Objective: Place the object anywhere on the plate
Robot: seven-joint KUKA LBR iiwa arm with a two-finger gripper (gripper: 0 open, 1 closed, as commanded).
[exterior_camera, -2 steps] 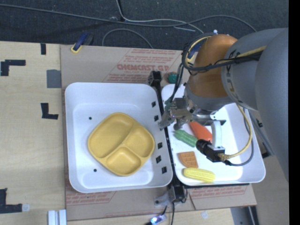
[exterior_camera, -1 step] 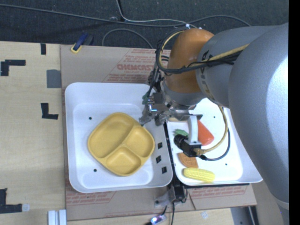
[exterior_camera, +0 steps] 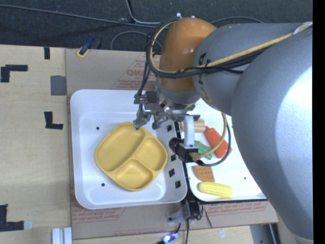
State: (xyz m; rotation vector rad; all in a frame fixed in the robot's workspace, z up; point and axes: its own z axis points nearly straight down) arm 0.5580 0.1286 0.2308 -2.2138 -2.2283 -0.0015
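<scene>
Glossy yellow three-compartment plate (exterior_camera: 131, 156), gripper (exterior_camera: 148, 120) positioned at plate's far rim, grip state cannot be told, smooth tapered orange carrot (exterior_camera: 216, 139) right of plate, long axis diagonal.

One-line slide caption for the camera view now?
End effector at the edge of the yellow plate; carrot and corn lie in the right bin.

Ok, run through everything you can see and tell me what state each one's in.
plate: flat in the left bin, nothing on it.
carrot: lying in the right bin, off the plate.
corn: lying in the right bin.
cracker: flat beside the corn.
green piece: partly hidden, by the carrot.
gripper: over the plate's far rim; can't tell if it holds anything.
</scene>
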